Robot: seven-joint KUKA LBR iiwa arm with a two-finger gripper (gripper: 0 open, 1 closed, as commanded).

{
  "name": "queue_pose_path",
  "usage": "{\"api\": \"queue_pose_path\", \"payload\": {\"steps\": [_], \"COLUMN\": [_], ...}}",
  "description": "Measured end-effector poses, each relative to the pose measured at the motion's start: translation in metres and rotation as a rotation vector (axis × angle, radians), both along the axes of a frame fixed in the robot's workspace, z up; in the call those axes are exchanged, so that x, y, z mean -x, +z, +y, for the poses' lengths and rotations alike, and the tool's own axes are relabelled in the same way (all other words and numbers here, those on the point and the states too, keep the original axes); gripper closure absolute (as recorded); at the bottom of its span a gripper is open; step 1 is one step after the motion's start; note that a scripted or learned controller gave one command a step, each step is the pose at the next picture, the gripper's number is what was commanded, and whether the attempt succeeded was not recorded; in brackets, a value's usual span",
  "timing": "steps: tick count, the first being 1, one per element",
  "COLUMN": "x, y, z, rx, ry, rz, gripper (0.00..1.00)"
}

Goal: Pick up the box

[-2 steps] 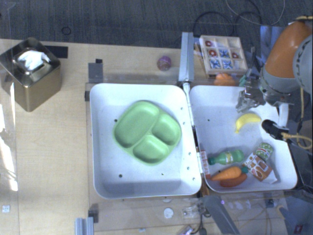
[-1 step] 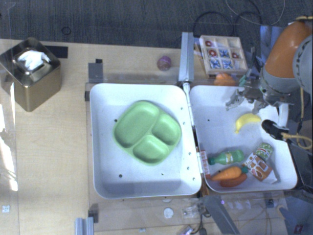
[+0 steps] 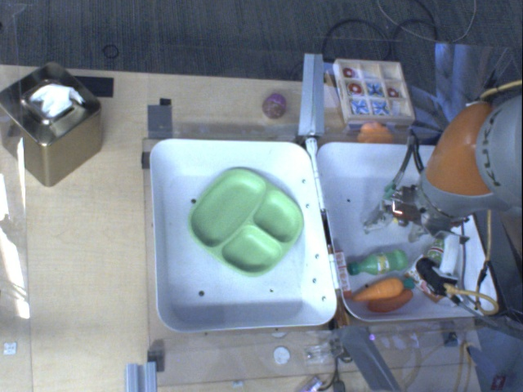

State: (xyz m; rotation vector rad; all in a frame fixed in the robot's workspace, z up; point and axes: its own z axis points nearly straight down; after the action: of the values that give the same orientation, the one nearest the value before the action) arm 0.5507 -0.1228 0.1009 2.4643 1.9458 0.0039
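Note:
A flat box with a top of red and blue squares lies on the bench just behind the far rim of the right bin. My gripper hangs low inside the right bin, near its middle and well in front of that box. I see nothing between it and the bin floor. The grey arm with its orange band covers the bin's right side. A small white and green packet peeks out from under the arm.
In the right bin's front lie a green bottle and an orange carrot. A green divided plate sits in the left bin. A tissue box stands at far left; a purple ball is behind the bins.

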Motion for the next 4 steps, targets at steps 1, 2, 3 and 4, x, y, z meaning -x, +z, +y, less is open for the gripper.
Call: {"api": "queue_pose_path", "payload": {"steps": [1, 2, 3, 4], "x": [0.027, 0.043, -0.027, -0.022], "y": [0.028, -0.010, -0.012, 0.065], "z": [-0.063, 0.008, -0.001, -0.033], "rx": [0.003, 0.004, 0.003, 0.004], "ry": [0.052, -0.062, -0.052, 0.171], "rz": [-0.004, -0.016, -0.012, -0.006], "gripper": [0.00, 0.00, 0.00, 0.00]}}
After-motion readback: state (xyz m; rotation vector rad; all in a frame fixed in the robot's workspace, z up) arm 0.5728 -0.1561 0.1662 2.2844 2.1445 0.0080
